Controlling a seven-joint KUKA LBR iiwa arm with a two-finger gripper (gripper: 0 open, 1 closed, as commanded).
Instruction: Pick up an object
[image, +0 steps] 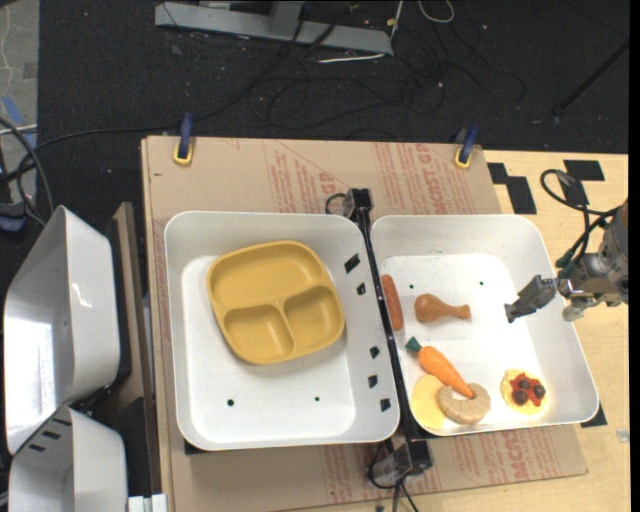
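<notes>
Hovering Gripper at the Right Bin's Edge, Toy Food Below

Lying nearest the camera in the right bin (500, 232), along its front wall, are three toy foods: a pale yellow disc (428, 398) with a tan biscuit-like round (466, 404) resting on its right part, and, to the right of that round, a small tart (525, 390) with red and dark berries. A carrot (443, 369) with a green top slants just behind the biscuit-like round, its tip touching it. Farther back, a brown drumstick (440, 309) lies near the bin's middle, and a reddish sausage (392, 301) lies lengthwise against the bin's left wall, beside the black divider where the two bins meet.

The gripper (528, 298) hangs over the right bin's right side, above the tart and to the right of the drumstick, apart from both. One dark finger points toward the drumstick; whether the claw is open or closed cannot be told, and nothing shows between its fingers.

Left of the right bin, the left bin (190, 240) holds a yellow three-compartment plate (276, 301).

Beyond the right bin's far wall, the brown board (300, 170) beneath carries red printing, reversed and too faint to read. Two blue-and-yellow clamps (466, 147) grip the board's far edge, with dark floor and cables behind.
</notes>
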